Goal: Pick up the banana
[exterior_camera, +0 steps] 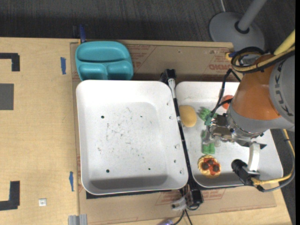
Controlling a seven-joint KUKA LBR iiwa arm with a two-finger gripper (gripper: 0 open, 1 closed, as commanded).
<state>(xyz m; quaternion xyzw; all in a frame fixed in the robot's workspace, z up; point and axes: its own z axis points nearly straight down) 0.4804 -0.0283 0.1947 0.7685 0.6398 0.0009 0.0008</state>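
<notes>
Here's the tan bench [37, 125] with the left white bin [126, 125] sitting wide on it. Just right of it, the right white bin [196, 92]. The grey arm [255, 102] with its orange band hangs over that right bin and covers much of it. At the far side, a teal divided tray [104, 60] touches the left bin's far rim. The gripper [217, 129] is low among the toys; wide or narrow, I cannot tell. A tan oval [188, 116] lies by the bin's left wall, green pieces [208, 147] beside the gripper, a small pizza toy [209, 165] nearer. Where the banana lies, I cannot tell.
</notes>
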